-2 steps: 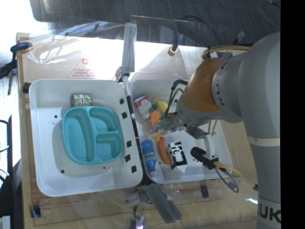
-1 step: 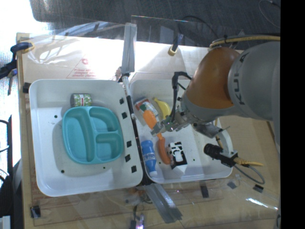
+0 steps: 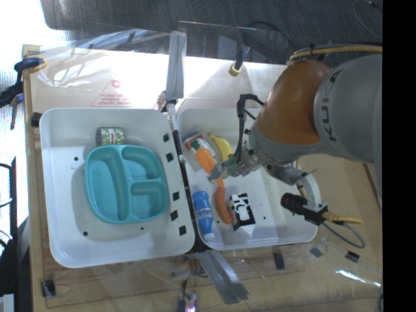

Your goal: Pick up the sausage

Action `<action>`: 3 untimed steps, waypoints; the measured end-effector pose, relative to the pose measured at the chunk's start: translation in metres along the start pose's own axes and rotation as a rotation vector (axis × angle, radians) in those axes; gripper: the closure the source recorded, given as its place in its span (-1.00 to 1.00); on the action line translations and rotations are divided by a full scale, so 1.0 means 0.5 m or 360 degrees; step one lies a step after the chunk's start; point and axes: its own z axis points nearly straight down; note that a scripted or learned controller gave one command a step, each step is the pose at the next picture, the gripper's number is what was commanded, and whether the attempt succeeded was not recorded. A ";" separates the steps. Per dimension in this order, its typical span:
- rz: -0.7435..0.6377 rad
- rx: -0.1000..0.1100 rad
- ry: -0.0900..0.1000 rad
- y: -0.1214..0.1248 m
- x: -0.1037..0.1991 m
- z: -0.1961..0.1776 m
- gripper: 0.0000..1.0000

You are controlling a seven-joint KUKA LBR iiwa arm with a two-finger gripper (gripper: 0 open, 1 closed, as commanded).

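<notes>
Sausage point(image 3: 223, 205) is crowded by blue bottle point(image 3: 203, 212) and black-white box point(image 3: 241, 211); open floor is left in right bin point(image 3: 276, 236), right side.

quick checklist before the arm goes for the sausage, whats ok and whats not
1. Sausage in view in the right bin: ok.
2. Gripper above the sausage: not ok, it sits nearer the carrot.
3. Room around the sausage: not ok, blue bottle and black-and-white box flank it closely.
4. Jaws open: cannot tell.
5. Nothing held already: cannot tell.
</notes>
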 end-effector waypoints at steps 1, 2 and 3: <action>-0.0006 -0.0002 -0.0003 0.002 -0.001 -0.020 1.00; -0.0438 0.0003 0.0004 -0.063 0.026 -0.053 1.00; -0.0581 -0.0002 0.0000 -0.004 0.172 -0.093 1.00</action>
